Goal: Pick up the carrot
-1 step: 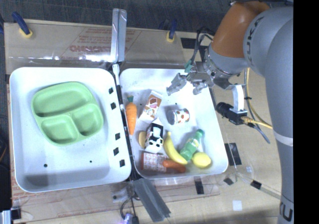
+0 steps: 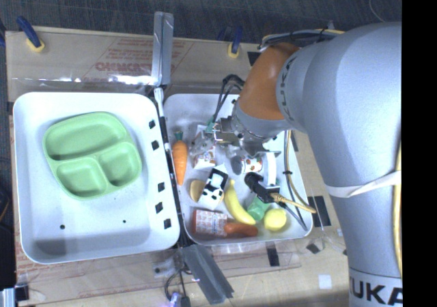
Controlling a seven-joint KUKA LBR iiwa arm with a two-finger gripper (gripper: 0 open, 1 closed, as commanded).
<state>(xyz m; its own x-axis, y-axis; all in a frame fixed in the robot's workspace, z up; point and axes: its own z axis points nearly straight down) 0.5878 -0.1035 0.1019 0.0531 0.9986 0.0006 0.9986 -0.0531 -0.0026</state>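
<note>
Both bins (image 2: pixel 27 162) look like smooth white plastic with a soft sheen, and the left one carries a pale green divided tray (image 2: pixel 92 152) of matt-looking plastic. The carrot (image 2: pixel 179 160) has a smooth, slightly glossy orange skin, like a moulded toy. The banana (image 2: pixel 237 205) and the lemon (image 2: pixel 275 219) share that even, plastic-like yellow gloss. The arm (image 2: pixel 341 108) wears a smooth grey shell with a satin finish, and its orange band (image 2: pixel 263 87) shines a little more. The desk (image 2: pixel 89 53) is covered by flat brown board like cardboard, printed in red, under a clear glossy film along the bins' far edge.
</note>
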